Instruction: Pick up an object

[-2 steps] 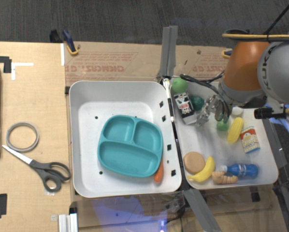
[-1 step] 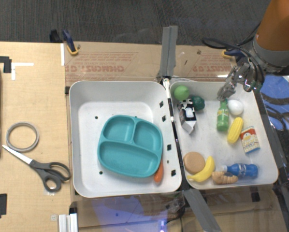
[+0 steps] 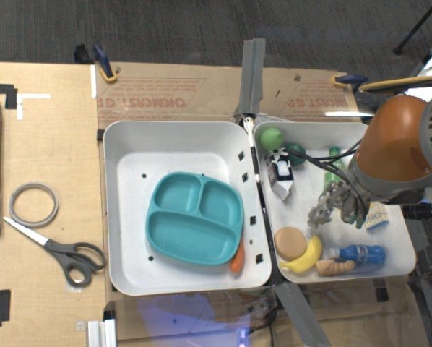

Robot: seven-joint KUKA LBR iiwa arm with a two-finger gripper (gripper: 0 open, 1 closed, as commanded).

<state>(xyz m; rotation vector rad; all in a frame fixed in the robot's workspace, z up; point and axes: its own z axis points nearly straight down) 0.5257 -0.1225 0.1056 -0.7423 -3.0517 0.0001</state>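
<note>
Orange-banded arm [image 3: 396, 147] overhangs right bin [image 3: 400, 266]. Left bin [image 3: 122, 194] has teal tray [image 3: 194, 219], carrot [image 3: 237, 259] touching it. Gripper [image 3: 331, 208], grip state unclear, above bin floor. Banana [image 3: 305, 257], blue bottle [image 3: 357, 254], green ball [image 3: 271, 136] nearby.

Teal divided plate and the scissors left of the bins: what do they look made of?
Teal divided plate: looks like moulded plastic, smooth with a soft sheen, one even colour and rounded compartment edges. Scissors: blades look like bare metal, pale and reflective; the grey handle loops look like matte plastic, though rubber coating can't be ruled out.
</note>
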